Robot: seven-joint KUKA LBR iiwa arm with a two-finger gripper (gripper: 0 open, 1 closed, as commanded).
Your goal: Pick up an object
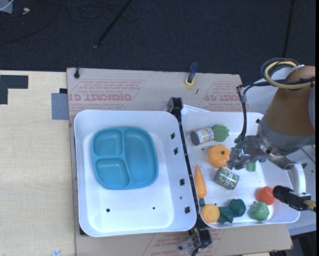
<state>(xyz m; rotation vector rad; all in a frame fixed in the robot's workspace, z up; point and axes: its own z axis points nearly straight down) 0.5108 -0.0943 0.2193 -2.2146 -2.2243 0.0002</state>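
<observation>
I see my claw point(238, 157) low in the right bin point(239, 122), just beside the orange pumpkin point(218, 155) and just above the small can point(226, 178) — whether it grips anything I cannot tell — with the carrot point(200, 182) left of that pumpkin.

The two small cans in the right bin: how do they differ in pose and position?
The upper can lies on its side near the bin's far end, its pale end facing left, touching the green broccoli-like piece. The lower can lies tilted nearer the bin's middle, just below the orange pumpkin-like toy, close under the gripper. The lower can's label looks greener. Both are small, metallic-ended cans, neither upright.
</observation>
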